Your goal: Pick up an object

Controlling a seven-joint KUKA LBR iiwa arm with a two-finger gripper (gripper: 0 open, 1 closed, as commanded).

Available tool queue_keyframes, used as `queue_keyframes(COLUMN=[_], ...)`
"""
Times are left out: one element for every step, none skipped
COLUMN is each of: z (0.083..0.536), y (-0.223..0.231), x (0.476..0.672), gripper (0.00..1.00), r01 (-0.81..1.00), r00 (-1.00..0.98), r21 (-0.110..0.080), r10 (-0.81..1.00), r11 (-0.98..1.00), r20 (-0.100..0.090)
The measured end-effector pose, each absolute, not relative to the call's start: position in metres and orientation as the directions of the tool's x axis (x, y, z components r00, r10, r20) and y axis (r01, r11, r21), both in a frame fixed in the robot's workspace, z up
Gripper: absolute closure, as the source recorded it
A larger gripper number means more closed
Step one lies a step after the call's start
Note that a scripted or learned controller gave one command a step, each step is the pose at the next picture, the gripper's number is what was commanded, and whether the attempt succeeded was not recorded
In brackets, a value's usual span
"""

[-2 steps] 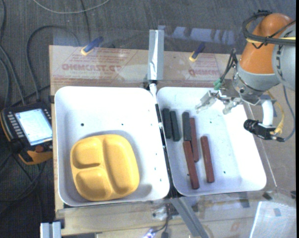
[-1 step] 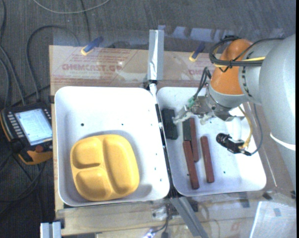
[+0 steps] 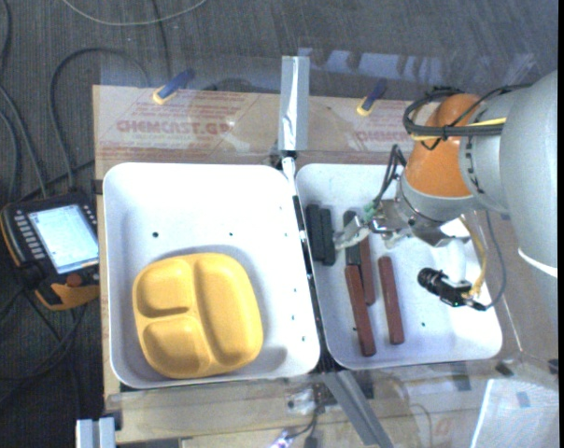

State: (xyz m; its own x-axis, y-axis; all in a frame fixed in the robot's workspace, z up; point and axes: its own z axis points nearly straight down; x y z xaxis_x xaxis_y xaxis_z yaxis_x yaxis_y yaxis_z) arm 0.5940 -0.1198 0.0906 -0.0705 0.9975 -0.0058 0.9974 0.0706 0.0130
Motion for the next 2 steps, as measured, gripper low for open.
queue_keyframes(z=[0.100, 0.244], y=[-0.119, -0.076], x=[0.594, 0.600], gripper=[1.00, 1.00], r01=[0.997, 0.979], r00=[-0.071, -0.205], r21=[0.013, -0.003], r10=[0.997, 0.979], r11=[0.071, 0.205], r20=[-0.004, 0.000])
